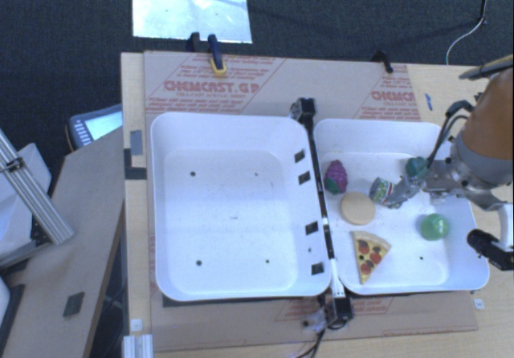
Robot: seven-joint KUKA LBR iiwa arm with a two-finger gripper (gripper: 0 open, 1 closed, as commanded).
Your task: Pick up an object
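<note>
1. White left bin (233, 212) offers you nothing to pick.
2. Right bin (401, 140): purple grapes (336, 176), tan disc (357, 209), pizza slice (369, 254), green can (380, 189), green ball (434, 226).
3. Your hand (399, 194) sits at the can; whether it grips, you cannot tell. Centre it before lifting.

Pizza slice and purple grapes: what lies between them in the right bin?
In the camera view, a round tan cookie lies between the purple grapes and the pizza slice.
</note>
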